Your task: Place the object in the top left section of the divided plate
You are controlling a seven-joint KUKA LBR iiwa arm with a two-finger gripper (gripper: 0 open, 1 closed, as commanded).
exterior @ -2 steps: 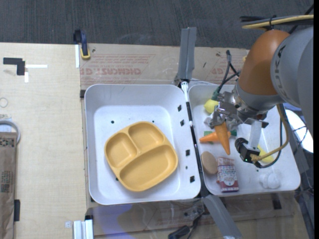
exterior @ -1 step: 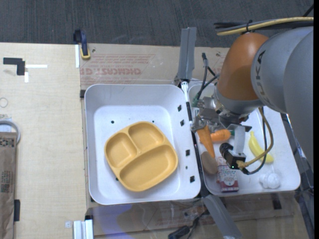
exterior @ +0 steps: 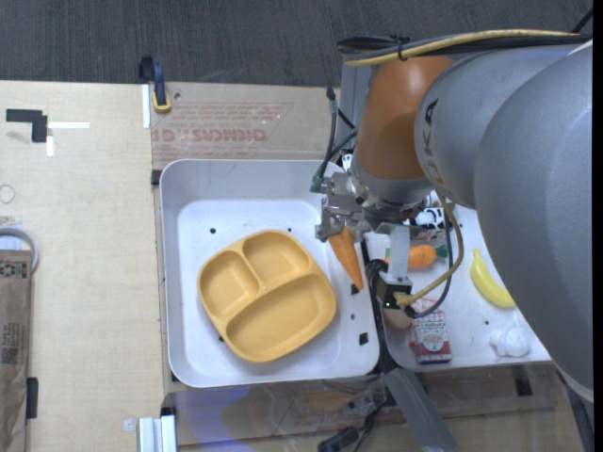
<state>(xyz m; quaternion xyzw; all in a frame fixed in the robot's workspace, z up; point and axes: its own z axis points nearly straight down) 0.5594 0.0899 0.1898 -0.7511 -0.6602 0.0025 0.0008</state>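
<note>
Seemingly clamped on the carrot's thick end, the claw [exterior: 336,226] hangs the carrot [exterior: 347,256] tip-down over the left bin [exterior: 174,252], at three o'clock from the divided plate [exterior: 268,295]. Its small top-left section lies toward nine o'clock; such a shallow grip could let the carrot swing and drop short, onto a rim

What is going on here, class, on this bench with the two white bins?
A grey robot arm reaches in from the right. An orange carrot hangs point down from its gripper, over the right side of the left bin. A yellow divided plate lies in that bin with nothing in its sections, so the carrot has not yet been placed. The right bin holds a banana, a small carton and other small items.
</note>
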